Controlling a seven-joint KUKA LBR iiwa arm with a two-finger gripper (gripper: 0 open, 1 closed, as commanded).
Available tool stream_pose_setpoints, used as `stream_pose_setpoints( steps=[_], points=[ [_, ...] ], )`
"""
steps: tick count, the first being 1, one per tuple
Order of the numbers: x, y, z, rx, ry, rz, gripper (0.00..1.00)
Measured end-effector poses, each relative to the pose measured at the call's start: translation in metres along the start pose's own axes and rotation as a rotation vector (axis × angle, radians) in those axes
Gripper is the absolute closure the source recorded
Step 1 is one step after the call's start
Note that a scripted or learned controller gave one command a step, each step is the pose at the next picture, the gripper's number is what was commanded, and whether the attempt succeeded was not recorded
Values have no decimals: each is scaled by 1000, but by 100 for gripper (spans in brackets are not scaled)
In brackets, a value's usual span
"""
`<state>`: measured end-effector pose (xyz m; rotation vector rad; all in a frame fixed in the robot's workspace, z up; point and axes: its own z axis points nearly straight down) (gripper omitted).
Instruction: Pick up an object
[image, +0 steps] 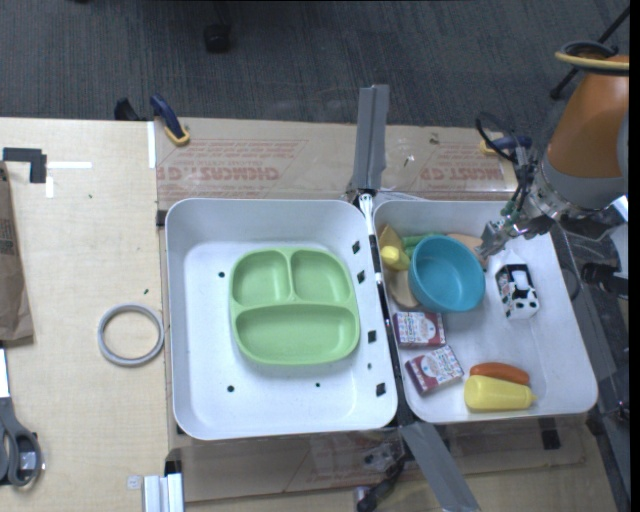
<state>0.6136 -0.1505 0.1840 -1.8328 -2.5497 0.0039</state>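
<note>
My gripper (497, 236) hangs over the back of the right bin (560, 330), just right of the blue bowl (446, 272) and above the black-and-white toy (517, 290). The bowl sits at the bin's back left, with a yellow piece (391, 253) and a tan wooden piece (402, 290) tucked against its left side. Two red packets (418, 328) (434, 369) lie in front of the bowl. A yellow vegetable (498, 397) and an orange one (499, 373) lie at the front right.
The left bin (190, 300) holds a green divided plate (295, 305). A grey divider bar (371, 140) runs between the bins at the back. On the bench to the left lie a grey ring (131, 333) and a brown bag (12, 270).
</note>
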Motion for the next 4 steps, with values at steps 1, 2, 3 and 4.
stream_pose_setpoints(
  steps=[1,2,3,4],
  points=[
    [-67,-30,53,3,1,530,100],
    [-63,-27,53,3,8,526,0],
    [-44,-31,94,-1,9,651,0],
    [-48,-35,89,6,3,653,100]
  ],
)
